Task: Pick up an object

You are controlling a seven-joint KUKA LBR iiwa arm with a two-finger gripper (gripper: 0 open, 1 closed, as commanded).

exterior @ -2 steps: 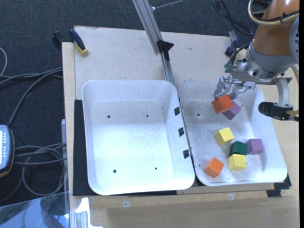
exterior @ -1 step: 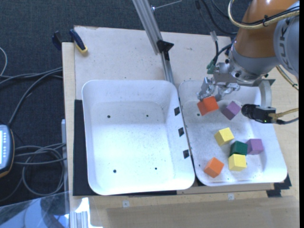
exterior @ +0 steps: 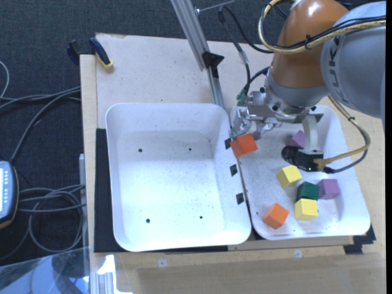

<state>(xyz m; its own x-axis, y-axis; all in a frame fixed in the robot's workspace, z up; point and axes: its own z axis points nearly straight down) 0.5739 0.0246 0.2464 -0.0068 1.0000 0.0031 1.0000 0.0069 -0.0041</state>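
Note:
My gripper [exterior: 246, 131] hangs over the left edge of the right bin [exterior: 349, 216], by the wall shared with the left bin [exterior: 122, 118]. An orange-red cube [exterior: 245, 144] sits between its fingertips, and the fingers are shut on it. Loose in the right bin lie a yellow cube [exterior: 288, 176], a green cube [exterior: 307, 191], a purple cube [exterior: 329, 188], a second yellow cube [exterior: 305, 209] and an orange cube [exterior: 276, 215]. A pale purple block [exterior: 298, 139] is partly hidden behind the arm.
A slanted metal pole [exterior: 190, 23] stands behind the bins, close to the gripper. A yellow and blue clamp [exterior: 101, 52] lies at the bench's back left corner. Cables hang from the arm's wrist [exterior: 343, 155] over the right bin.

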